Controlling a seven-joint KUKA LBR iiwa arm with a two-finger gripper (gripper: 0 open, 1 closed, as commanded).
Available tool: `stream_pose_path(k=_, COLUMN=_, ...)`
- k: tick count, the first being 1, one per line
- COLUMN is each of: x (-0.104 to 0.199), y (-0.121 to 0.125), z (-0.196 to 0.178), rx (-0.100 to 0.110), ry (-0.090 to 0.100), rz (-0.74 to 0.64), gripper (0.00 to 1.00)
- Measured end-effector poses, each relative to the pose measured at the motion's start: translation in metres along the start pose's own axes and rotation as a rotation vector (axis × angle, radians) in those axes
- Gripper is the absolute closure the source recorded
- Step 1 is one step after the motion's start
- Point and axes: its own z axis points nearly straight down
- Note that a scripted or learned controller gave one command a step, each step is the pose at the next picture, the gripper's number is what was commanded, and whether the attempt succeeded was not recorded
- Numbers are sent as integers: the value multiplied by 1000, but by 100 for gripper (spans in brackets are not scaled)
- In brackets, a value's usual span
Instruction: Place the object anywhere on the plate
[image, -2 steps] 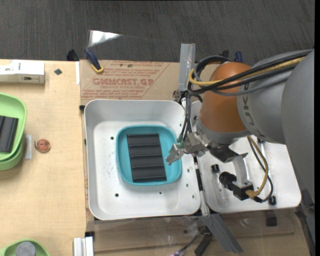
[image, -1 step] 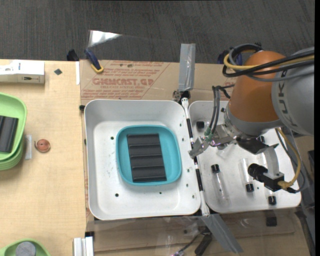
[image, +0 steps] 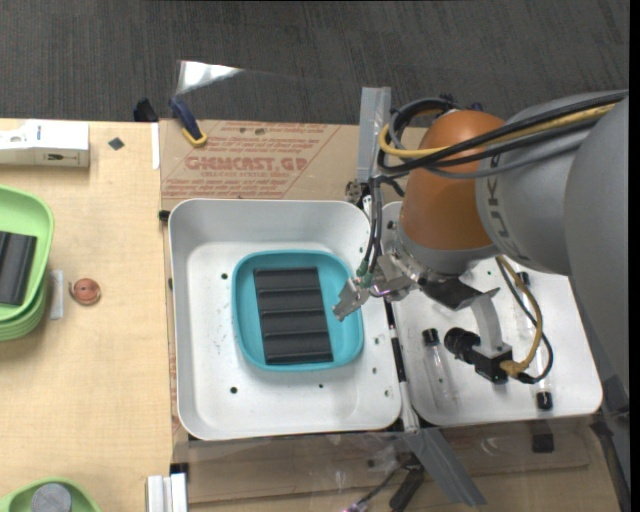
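Camera view, from above: a black ridged object (image: 292, 315) lies flat on the teal plate (image: 247, 335) in the left white bin (image: 200, 400). By that evidence, placement looks done and the step in hand is release or withdrawal. The tool (image: 347, 303) sits at the plate's right rim, just beside the object's right edge; nothing shows between its tips, and how far open they stand I cannot tell. The arm (image: 460, 200) reaches in from the right, wrist bent down over the divide between bins. The next move calls for a clean lift, without dragging the plate.
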Motion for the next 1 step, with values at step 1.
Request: stream_pose_path(k=1, x=-51, y=-8, z=-27, rx=-3, ry=-1, rz=-3, gripper=0)
